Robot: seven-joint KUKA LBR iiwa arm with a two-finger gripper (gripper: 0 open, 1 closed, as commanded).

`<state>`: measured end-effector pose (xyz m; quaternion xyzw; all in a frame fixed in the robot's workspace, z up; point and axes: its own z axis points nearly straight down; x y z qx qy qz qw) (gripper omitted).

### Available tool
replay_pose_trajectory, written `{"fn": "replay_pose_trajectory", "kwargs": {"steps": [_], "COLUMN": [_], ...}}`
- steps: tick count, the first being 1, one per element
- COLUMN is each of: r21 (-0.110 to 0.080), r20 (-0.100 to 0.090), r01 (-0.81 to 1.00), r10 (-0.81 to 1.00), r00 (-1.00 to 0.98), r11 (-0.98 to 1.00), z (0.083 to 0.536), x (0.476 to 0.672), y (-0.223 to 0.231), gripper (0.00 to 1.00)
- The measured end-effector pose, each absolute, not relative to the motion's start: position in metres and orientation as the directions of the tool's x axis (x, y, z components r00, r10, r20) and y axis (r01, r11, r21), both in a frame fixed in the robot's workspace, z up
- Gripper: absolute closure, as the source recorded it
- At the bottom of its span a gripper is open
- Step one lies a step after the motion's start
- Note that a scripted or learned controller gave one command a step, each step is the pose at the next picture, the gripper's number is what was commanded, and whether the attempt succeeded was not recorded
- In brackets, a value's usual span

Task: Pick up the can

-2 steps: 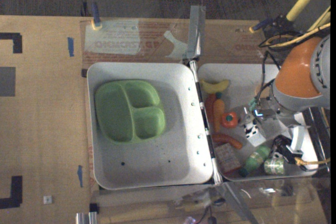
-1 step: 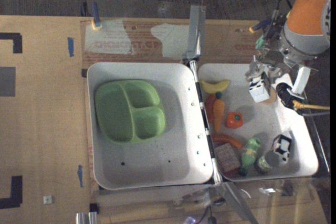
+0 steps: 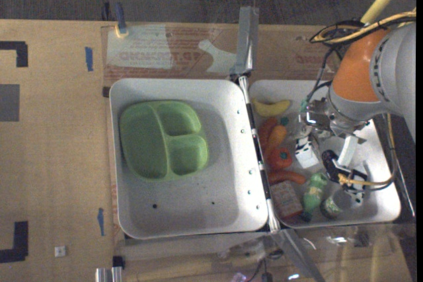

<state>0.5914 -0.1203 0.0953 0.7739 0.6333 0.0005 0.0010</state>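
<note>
Two bins: I see a shallow white plastic left-hand bin (image 3: 198,205) and a matching right-hand bin (image 3: 386,205), side by side on the brown bench (image 3: 53,162).
Landmark: a yellow banana (image 3: 271,107) lies at the far end of the right-hand bin, close to the wall it shares with its neighbour.
Arm: the grey arm (image 3: 357,76), orange band above the wrist, comes in from the view's right and ends to the right of the banana.
Gripper: the gripper (image 3: 316,125) hangs near the banana, to its right and a little toward the camera.
Gripper state: from my feed I cannot tell whether it is open or closed.
Can: what I take for the can (image 3: 330,208), a small round dark-topped tin, sits well apart from the banana, diagonally right of it and toward the camera, by the bin's near wall and apart from the gripper.
Green toy: a lumpy green toy (image 3: 315,185) lies just beside the can, on the banana's side of it.
Carrots: two orange carrot-shaped pieces (image 3: 272,134) lie just camera-side of the banana.
Box: a small brown box (image 3: 285,198) lies further toward the camera from the banana.
Plate: a green divided plate (image 3: 162,139) rests in the left-hand bin, well to the view's left of the banana.
</note>
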Motion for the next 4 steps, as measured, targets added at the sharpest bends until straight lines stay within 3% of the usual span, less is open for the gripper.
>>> {"fn": "replay_pose_trajectory", "kwargs": {"steps": [1,2,3,4], "r21": [0.008,0.004,0.003,0.003], "r20": [0.0,0.0,0.002,-0.001], "r01": [0.897,0.866,0.829,0.833], "r10": [0.897,0.866,0.829,0.833], "r00": [0.443,0.499,0.559,0.554], "r11": [-0.443,-0.499,-0.559,-0.554], "z": [0.089,0.087,0.088,0.087], "x": [0.611,0.651,0.667,0.668], "y": [-0.11,-0.163,-0.099,-0.152], "gripper": [1.0,1.0,1.0,1.0]}}
